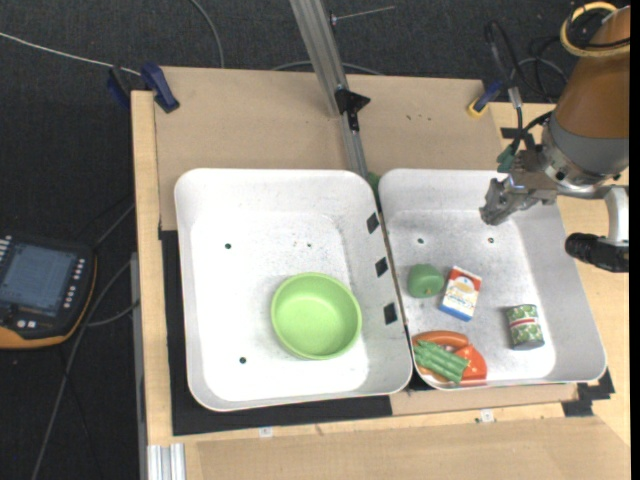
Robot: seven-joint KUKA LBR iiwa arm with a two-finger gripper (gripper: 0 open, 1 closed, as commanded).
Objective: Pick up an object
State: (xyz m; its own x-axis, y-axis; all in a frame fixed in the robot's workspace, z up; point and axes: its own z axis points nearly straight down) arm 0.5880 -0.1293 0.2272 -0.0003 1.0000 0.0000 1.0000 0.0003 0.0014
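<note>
The arm reaches in from the right, and its gripper (497, 208) hangs over the upper part of the right bin (560, 268), above bare white floor near the back wall. Whether the jaws are open or shut cannot be told at this size, and nothing is visible between them. This looks like a pose above the bin before a descent; no object has been lifted yet.

The candidates for picking all lie toward the front of that bin, well apart from the gripper. A small green rounded block (425, 281) sits near the divider, and just beside it to the right lies a little carton (461, 294) with an orange and white face, tilted on its side. Further right a small can (524, 326) with a green label lies alone, with free space around it, so it seems the easiest to approach. In the front corner a red and white dish (478, 368) carries green bean-like pieces (442, 361); it is pressed against the rim, which would likely hinder a grasp there.

The left bin (210, 268) holds a green bowl (316, 315) only. A metal pole (320, 43) slants down toward the gap between the bins, and a handheld pendant (40, 288) lies off the bench at the left.
</note>
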